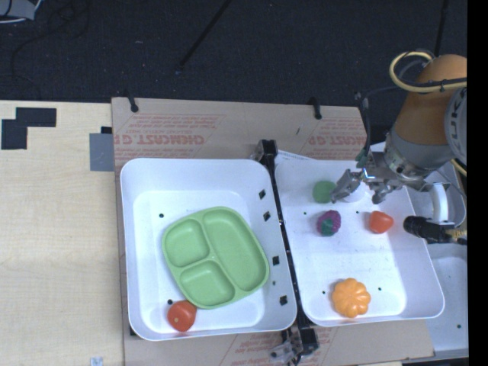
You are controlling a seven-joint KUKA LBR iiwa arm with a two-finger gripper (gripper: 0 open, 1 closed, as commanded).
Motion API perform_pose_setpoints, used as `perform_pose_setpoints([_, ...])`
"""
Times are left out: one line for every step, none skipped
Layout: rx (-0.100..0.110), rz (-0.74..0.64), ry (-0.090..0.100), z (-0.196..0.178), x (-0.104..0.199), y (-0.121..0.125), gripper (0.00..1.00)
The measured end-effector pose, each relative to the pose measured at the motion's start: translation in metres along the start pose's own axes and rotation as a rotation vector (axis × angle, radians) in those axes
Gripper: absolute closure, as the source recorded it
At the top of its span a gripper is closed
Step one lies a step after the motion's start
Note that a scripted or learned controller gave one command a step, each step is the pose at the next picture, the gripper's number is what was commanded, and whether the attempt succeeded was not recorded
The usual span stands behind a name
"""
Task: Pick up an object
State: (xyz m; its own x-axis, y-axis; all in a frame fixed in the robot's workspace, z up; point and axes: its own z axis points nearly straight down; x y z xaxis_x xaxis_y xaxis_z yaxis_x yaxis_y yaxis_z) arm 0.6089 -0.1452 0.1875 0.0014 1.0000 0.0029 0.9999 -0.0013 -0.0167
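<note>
A dark floor with loose cables runs across the top of the frame, and below it a pale wooden bench carries a sheet of cardboard (pixel 229 132) with two shallow white bins on it. The left bin (pixel 145 204) holds a green divided plate (pixel 215 256) and a small red tomato (pixel 181 316) at its lower left corner. In the right bin (pixel 415 280) lie a green ball (pixel 322 191), a purple piece (pixel 329 223), a small red piece (pixel 380 221) and an orange pumpkin (pixel 351 296).

The gripper (pixel 363 188) hangs over the upper part of the right bin with its fingers spread wide and nothing between them. The green ball sits just beside the left fingertip, the red piece just below the right one.

The risk, I'd say, is that it comes down between those two and closes on bare bin floor, or a fingertip nudges the round ball and sends it rolling off.

The cardboard carries reddish print, upside down from here; I can't read it reliably.
</note>
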Motion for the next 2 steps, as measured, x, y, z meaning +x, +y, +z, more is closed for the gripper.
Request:
perform_pose_setpoints([-0.014, -0.002, -0.002, -0.008, 0.0, 0.003, 0.0])
perform_pose_setpoints([-0.009, -0.001, -0.002, 0.055, -0.004, 0.004, 0.0])
